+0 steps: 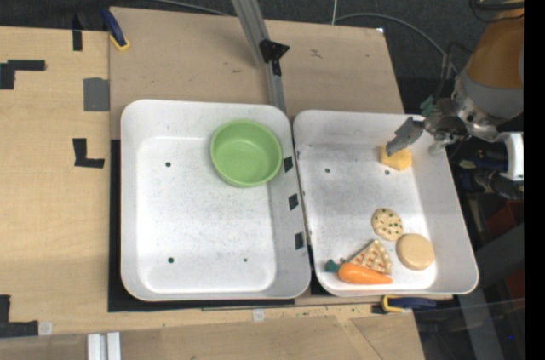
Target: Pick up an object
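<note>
Yellow block (398,159): right bin (341,197), upper right part, under gripper tip.
Gripper (400,144): at block's top; finger state can't tell.
Near corner: cookie (387,223), tan disc (415,251), pizza slice (372,256), carrot (364,273).
Left bin (153,214): green bowl (246,152).

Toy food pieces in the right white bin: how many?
5: a yellow chunk under the gripper near the far edge, a speckled round cookie, tan round bun, pizza wedge and orange carrot clustered in the near corner.
</note>
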Action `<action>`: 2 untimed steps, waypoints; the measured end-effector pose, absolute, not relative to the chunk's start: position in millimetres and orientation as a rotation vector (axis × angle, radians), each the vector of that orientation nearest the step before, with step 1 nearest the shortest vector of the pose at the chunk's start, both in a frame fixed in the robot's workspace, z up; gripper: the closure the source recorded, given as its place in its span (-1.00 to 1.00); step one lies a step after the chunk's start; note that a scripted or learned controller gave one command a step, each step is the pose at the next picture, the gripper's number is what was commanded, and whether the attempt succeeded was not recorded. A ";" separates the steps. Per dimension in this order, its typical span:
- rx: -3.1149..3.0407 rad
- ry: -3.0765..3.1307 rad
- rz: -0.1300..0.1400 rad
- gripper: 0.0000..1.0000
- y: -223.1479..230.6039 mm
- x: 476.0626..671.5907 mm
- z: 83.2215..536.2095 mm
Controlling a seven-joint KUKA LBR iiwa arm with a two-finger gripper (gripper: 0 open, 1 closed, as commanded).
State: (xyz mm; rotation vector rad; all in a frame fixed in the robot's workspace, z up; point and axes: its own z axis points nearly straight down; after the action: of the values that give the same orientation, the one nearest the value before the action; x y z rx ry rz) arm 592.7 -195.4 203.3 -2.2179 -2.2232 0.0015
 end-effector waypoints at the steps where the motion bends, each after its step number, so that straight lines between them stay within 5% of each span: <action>1: -2.218 -2.223 0.002 -1.00 -195.5 592.6 203.3; 2: -2.217 -2.220 0.006 -1.00 -197.8 583.4 154.6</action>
State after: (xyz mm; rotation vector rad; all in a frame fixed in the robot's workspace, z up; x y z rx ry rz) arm 583.4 -197.8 154.6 -2.2173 -2.2197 0.0064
